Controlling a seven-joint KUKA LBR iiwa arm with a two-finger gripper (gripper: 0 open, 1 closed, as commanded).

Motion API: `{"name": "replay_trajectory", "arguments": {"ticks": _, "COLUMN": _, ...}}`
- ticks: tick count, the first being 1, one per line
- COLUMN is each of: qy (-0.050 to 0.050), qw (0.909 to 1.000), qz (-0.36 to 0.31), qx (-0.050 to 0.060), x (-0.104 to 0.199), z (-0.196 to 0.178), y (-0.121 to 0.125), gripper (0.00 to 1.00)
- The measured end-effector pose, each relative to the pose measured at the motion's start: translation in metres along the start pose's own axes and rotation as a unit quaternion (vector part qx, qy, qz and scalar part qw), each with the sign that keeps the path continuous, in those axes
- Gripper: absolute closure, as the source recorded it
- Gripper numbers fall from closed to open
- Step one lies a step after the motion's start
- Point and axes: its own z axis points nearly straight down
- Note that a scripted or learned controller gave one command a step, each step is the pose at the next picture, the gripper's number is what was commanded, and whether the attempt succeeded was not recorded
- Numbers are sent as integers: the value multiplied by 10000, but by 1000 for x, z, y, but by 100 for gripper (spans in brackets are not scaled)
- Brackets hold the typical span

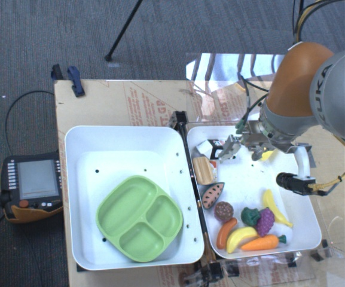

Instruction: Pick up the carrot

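Note:
The carrot [260,243] is orange with a small green top and lies flat near the front edge of the right bin [307,181], beside a yellow banana [241,238]. My gripper [244,152] hangs over the back part of that bin, well behind the carrot. Its two fingers [229,149] are spread apart and hold nothing, so it is open. The grey arm with its orange band [298,79] reaches in from the right.
Around the carrot lie purple grapes [265,221], broccoli [250,216], an orange sausage-like piece [226,233], a brown ball [223,210], a second banana [275,208], a watermelon slice [213,194] and bread [204,170]. The left bin [82,154] holds a green divided plate [139,219].

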Motion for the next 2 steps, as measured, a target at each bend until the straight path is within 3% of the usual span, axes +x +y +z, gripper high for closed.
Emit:
{"name": "replay_trajectory", "arguments": {"ticks": 1, "qy": -11, "qw": 9968, "qz": -795, "qx": -20, "x": -48, "z": -53, "y": -82, "gripper": 0}}
{"name": "replay_trajectory", "arguments": {"ticks": 2, "qy": 14, "qw": 9793, "qz": -2023, "qx": 12, "x": -82, "z": 53, "y": -121, "gripper": 0}}
